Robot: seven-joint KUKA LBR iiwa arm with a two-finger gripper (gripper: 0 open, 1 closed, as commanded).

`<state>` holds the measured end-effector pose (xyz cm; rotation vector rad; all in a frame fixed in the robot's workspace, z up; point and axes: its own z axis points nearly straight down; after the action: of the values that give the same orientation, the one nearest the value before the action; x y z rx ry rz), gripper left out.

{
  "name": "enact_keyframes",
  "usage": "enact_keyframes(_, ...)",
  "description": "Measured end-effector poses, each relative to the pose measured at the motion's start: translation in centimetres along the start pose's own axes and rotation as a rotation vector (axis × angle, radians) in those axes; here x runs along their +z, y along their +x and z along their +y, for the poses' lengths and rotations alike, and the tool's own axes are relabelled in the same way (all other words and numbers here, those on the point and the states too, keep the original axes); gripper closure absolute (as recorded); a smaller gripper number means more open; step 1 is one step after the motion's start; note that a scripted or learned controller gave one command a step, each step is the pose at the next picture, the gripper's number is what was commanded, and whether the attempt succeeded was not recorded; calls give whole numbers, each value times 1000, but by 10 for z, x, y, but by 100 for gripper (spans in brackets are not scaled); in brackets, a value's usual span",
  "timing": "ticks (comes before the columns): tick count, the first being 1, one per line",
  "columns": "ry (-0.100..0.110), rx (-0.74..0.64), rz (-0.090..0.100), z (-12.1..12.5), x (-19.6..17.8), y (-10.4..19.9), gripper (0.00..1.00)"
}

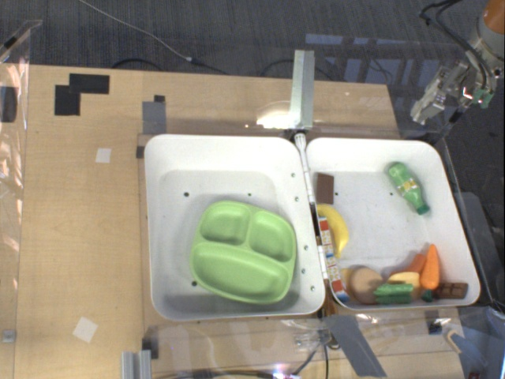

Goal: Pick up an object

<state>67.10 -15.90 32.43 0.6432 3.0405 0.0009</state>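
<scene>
Two white bins are seen side by side on a tan bench; the gripper, upper right, carries nothing. A green bottle lies alone in the right bin, best approached vertically and grasped across its body

The place reads as a robotics lab set up for grasping trials. A plywood surface carries two shallow white bins fixed side by side, with metal brackets bolted at their edges and black tape marks stuck on the wood. Loose cables trail over dark carpet floor behind it. Toy food, such as a plastic banana and carrot, serves as test pieces.
</scene>
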Motion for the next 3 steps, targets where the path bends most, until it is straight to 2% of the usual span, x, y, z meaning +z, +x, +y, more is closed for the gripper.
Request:
enact_keyframes(1, 11, 446, 25, 11, 19, 52, 100)
enact_keyframes(2, 14, 680, 23, 46, 26, 25, 100)
enact_keyframes(3, 16, 859, 22, 70, 30, 33, 100)
